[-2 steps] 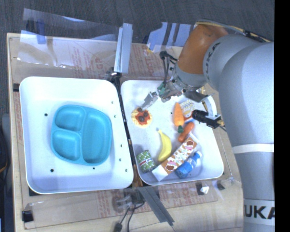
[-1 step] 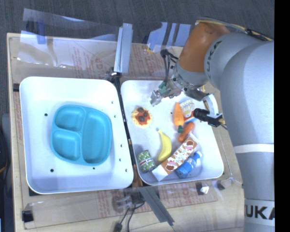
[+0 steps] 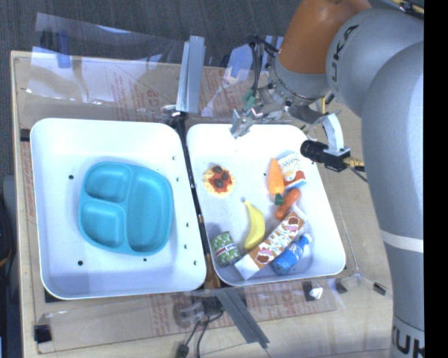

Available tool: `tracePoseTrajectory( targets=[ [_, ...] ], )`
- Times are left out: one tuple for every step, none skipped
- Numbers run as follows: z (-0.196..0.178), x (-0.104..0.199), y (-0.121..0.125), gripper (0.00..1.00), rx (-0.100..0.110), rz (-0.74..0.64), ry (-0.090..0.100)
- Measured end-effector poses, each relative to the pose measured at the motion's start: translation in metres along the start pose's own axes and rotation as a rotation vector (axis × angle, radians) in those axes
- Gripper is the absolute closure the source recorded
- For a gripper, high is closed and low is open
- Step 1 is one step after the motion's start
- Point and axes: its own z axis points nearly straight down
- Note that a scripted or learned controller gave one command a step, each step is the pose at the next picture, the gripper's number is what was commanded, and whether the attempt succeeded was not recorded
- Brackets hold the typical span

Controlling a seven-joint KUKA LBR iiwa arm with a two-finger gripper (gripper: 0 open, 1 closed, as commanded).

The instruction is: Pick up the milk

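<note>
While the milk, a white rectangular carton with a colourful printed side, is lying flat in the lower right of the frame, inside the right-hand shallow white bin, nothing is gripping it. It is lying at a slant, touching a yellow banana on its left and a blue crumpled packet on its right. Judgement: a toy-sized carton is probably light and fairly stiff, with smooth faces that may be slippery; closing across its narrow width near the middle looks the best hold, though the crowding neighbours are leaving little finger room.

Count in this bin: one carton, one banana, one blue packet, one small green can, one orange carrot-like piece, one small red-and-white packet, one round pastry with red topping. The left-hand white bin is holding one blue three-compartment plate.

The two-finger gripper is hanging over the upper rim of the right bin, well apart from the carton, holding nothing; how far open it is I cannot tell.
</note>
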Motion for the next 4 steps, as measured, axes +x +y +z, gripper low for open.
tracePoseTrajectory(
  targets=[
    [0.001,0.000,0.000,0.00,0.002,0.000,0.001],
    [0.048,0.055,0.018,0.00,0.005,-0.104,0.002],
    [0.048,0.074,0.025,0.00,0.006,-0.222,0.002],
    [0.048,0.111,0.036,0.00,0.007,-0.412,0.004]
  ],
)
